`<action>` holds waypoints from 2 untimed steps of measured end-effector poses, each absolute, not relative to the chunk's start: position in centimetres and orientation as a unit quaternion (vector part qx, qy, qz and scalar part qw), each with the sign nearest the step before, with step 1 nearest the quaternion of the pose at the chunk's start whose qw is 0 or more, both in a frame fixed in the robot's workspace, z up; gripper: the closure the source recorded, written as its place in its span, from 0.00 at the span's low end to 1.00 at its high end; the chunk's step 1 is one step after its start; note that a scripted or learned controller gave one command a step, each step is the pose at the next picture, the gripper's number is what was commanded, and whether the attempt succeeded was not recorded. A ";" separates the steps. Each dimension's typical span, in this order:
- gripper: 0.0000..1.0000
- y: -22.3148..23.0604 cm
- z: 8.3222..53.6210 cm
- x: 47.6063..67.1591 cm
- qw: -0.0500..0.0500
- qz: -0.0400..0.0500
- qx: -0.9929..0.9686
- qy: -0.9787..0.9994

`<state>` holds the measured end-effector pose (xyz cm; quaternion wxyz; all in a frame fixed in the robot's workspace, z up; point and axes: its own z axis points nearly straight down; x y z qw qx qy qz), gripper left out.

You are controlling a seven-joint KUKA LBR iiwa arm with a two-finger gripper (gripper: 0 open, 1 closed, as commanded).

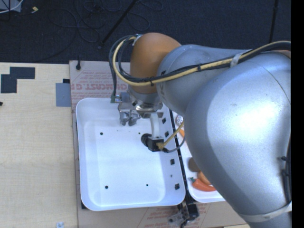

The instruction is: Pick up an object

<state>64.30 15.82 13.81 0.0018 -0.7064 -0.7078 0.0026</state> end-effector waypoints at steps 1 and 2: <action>1.00 17.0 10.1 59.7 0.003 0.004 -0.707 -0.708; 1.00 17.1 10.5 60.1 0.001 0.002 -0.707 -0.707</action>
